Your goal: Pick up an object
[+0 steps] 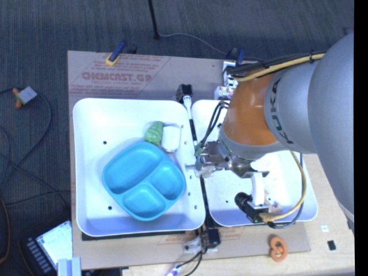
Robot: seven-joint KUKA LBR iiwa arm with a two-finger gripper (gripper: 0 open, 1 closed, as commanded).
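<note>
Left to right: in the left bin [86,154] lies the blue divided plate [144,179], its long axis slanting from upper left to lower right, one corner pointing at the bin's near right. Touching its upper edge sit a green lump [154,132] and a white cup [171,137]. My fingers [201,164] hang over the wall between the bins, just right of the plate; I cannot tell how far apart they stand, and I see nothing in them. Everything worth picking lies to my left.
</note>
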